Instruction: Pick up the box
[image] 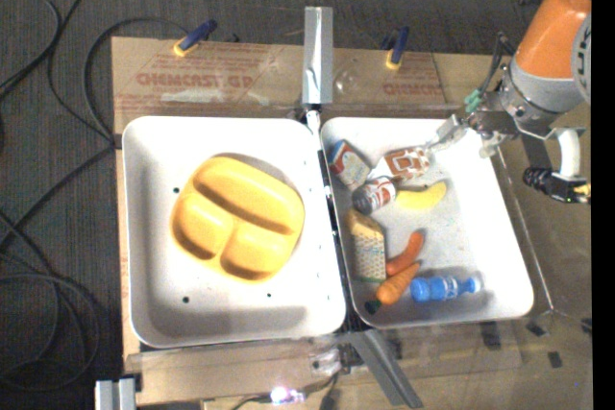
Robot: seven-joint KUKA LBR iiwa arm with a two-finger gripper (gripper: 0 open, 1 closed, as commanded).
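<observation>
A small red and white box (pixel 405 164) lies tilted near the back of the right bin (pixel 504 235), between a blue and white packet (pixel 348 162) and a banana (pixel 424 197). My gripper (pixel 454 132) hangs over the bin's back right part. Its tip is just right of the box's upper end and very close to it. Whether it touches the box cannot be made out. The grey arm with its orange band (pixel 555 34) reaches in from the upper right.
The right bin also holds a small can (pixel 375 197), a tan woven block (pixel 366 247), two carrots (pixel 402 283), and a blue water bottle (pixel 444 286). A yellow divided plate (pixel 238 216) lies in the left bin (pixel 144 283).
</observation>
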